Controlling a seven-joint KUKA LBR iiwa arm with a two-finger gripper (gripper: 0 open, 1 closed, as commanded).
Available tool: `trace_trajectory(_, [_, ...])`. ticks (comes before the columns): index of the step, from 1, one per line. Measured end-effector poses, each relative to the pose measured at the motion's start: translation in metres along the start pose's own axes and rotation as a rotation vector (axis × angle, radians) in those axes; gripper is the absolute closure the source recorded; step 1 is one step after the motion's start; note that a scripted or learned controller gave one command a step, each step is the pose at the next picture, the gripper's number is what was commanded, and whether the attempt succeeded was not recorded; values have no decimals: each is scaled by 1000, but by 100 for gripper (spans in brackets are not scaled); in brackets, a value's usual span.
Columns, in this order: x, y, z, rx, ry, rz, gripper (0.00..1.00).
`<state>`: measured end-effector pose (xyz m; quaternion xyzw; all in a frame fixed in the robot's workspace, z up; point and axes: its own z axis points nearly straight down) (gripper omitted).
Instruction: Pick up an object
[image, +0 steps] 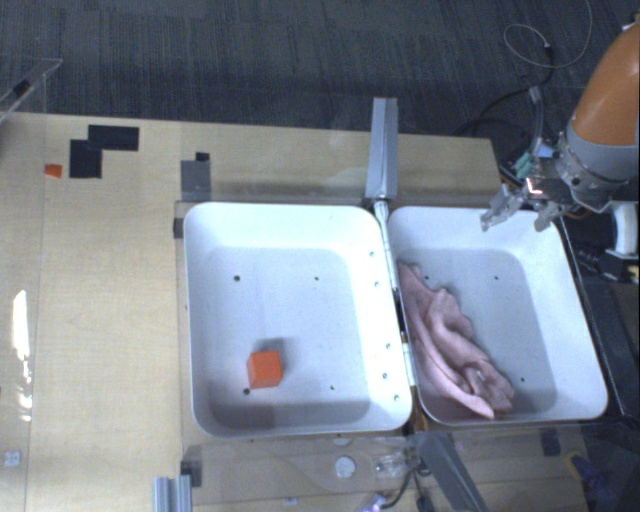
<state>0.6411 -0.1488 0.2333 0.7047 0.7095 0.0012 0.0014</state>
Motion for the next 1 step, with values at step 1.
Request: trace_trajectory(1, [31,-52,136,-6,-1,-222,0])
